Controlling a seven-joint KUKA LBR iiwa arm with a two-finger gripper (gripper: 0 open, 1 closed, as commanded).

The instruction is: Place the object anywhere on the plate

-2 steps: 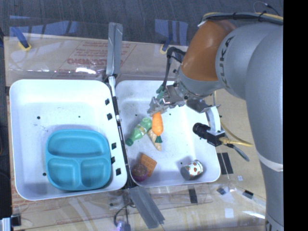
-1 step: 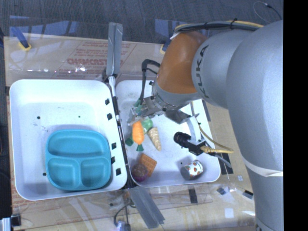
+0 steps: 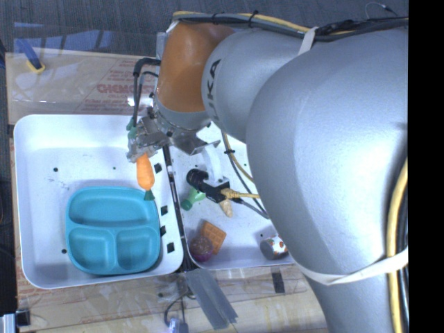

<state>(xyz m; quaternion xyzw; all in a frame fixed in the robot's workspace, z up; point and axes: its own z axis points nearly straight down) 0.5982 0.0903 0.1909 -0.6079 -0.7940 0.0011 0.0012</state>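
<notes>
The end effector (image 3: pixel 143 151) hangs over the left bin (image 3: pixel 31 186), close to the divider between the bins, pinched on the top of a carrot (image 3: pixel 144 174) that dangles straight down with its green tip low. The carrot sits just above the far right corner of the blue plate (image 3: pixel 111 231). White floor lies open left of the plate; the right bin (image 3: pixel 243 255) is cluttered.
</notes>
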